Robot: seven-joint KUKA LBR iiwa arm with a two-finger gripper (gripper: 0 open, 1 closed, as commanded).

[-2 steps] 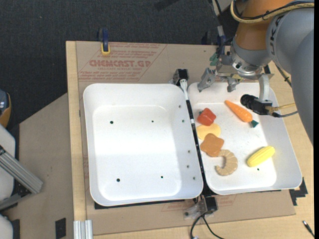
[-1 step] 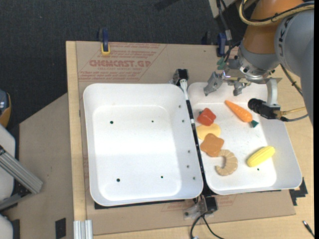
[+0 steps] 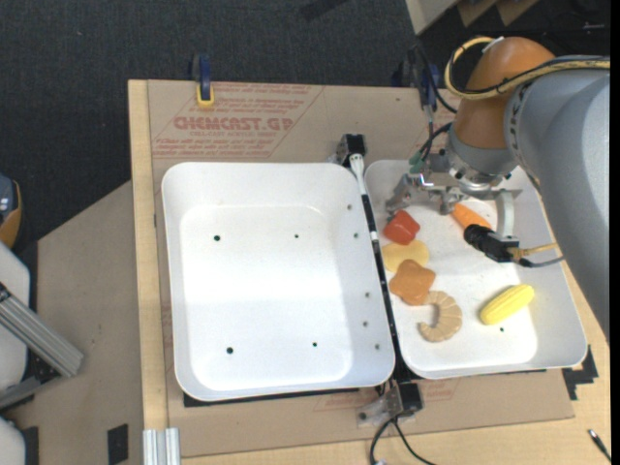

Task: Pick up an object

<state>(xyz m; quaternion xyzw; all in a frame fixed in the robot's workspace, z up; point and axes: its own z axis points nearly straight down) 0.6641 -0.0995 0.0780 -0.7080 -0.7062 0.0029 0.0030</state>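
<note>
My gripper (image 3: 427, 192) hangs over the far end of the right bin (image 3: 542, 342), under the arm's orange band. Just below and to its left lies a red piece (image 3: 401, 227), apart from the gripper. A small orange carrot-like piece (image 3: 471, 216) lies just to the gripper's right. Nearer the front lie a pale yellow piece (image 3: 406, 254), an orange chunk (image 3: 415, 282), a tan curved shrimp-like piece (image 3: 441, 318) and a yellow corn cob (image 3: 507, 303). Nothing shows held in the gripper.
The left bin (image 3: 194, 289) sits beside the right one, their rims meeting along a black-edged divider (image 3: 373, 250). Both rest on a cardboard sheet (image 3: 242, 114). The grey arm covers the right bin's far right corner.
</note>
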